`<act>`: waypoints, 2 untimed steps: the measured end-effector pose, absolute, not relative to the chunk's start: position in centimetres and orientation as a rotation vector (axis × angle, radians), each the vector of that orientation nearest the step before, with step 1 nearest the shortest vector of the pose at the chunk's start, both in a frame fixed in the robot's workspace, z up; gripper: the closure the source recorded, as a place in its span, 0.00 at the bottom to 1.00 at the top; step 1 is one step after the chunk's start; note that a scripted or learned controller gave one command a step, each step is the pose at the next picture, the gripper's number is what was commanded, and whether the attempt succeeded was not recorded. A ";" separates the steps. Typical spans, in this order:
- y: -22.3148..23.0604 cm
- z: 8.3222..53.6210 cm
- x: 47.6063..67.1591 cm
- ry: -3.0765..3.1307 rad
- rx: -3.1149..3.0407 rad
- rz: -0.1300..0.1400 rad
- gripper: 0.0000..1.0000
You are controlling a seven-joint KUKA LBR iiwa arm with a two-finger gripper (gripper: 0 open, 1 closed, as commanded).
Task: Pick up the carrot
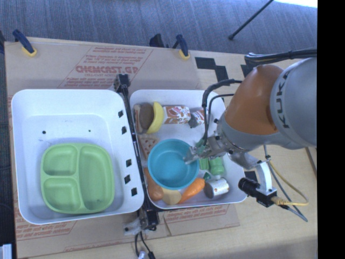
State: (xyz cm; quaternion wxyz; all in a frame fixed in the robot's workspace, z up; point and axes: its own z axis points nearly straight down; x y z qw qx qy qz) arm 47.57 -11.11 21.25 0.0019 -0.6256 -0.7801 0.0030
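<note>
The arm (269, 109) rises nearest the lens, grey shell and glossy orange band swelling over the right bin (178, 96); under it the gripper (200, 151) hangs at the bowl's right rim, fingers apparently drawn close with nothing visibly between them, though blur and clutter leave this a judgement; below, along the bin's near wall, lies the carrot (192, 190), orange, tapered, slanting from the near-right of the bowl (171, 165) down toward a pale rounded piece (171, 197) and an orange one (155, 190) at its lower end; a small metal can (217, 188) sits just beside its upper end; it looks a toy of smooth moulded plastic, so likely light, stiff and somewhat slippery, not fragile; the middle of its length, crosswise, seems the best hold, since both ends are crowded and the taper might squirt from the fingers; the bowl is sky-blue, round, smooth; green items (214, 165) lie right of it; farther back stand a yellow banana (156, 117) and a printed packet (177, 114); the left bin (70, 107), matt white and shallow, bears a pale green divided plate (78, 177); cardboard (108, 63) lines the bench beyond.
</note>
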 end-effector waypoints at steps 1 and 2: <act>-11.1 21.3 47.6 -2.449 -1.963 0.008 0.00; -16.7 9.3 47.7 -2.560 -1.821 0.003 0.00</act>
